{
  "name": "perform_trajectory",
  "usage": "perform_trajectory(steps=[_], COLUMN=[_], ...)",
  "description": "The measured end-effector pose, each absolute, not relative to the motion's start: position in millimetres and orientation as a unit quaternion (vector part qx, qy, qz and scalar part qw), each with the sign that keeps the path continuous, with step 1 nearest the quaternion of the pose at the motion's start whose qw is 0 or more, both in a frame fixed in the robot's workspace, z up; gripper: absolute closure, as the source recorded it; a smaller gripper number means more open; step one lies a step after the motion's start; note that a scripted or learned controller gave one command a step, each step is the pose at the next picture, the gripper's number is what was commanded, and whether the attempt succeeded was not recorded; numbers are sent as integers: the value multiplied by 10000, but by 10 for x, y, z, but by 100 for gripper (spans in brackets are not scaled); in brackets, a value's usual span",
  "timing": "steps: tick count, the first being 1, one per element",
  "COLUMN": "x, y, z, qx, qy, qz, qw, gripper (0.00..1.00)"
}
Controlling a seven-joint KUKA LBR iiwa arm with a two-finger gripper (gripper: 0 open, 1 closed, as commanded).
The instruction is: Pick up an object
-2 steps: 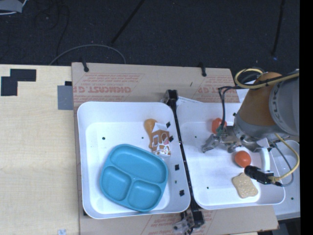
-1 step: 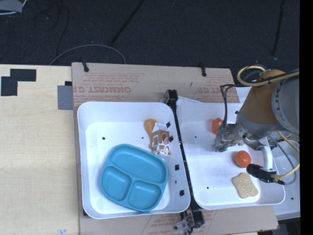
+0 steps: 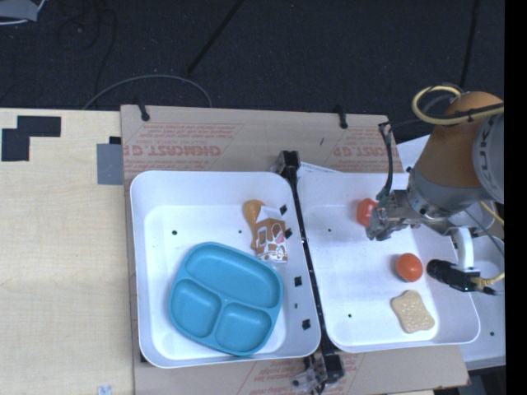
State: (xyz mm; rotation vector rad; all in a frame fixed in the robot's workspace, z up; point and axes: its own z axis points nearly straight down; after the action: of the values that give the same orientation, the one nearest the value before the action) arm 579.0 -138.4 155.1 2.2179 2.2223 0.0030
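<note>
One fixed camera above the bench [image 3: 58, 245], looking down at a slant, mid-range. Both white bins [image 3: 152, 212] sit fully in frame; arm [image 3: 457, 155] enters from the right edge.

A pale wooden bench [image 3: 58, 253] meets dark carpet [image 3: 247, 39] crossed by cables [image 3: 148, 82]; cardboard [image 3: 239, 138] lies on the bench.
</note>
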Motion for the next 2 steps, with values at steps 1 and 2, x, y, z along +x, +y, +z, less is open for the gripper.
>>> perform_trajectory(steps=[1,2], x=[5812,5817], y=[-1372,-1382], z=[2187,2521], qx=[7065,7065], qy=[7077,7077], qz=[12,3], qw=[18,6], gripper=[100,100])
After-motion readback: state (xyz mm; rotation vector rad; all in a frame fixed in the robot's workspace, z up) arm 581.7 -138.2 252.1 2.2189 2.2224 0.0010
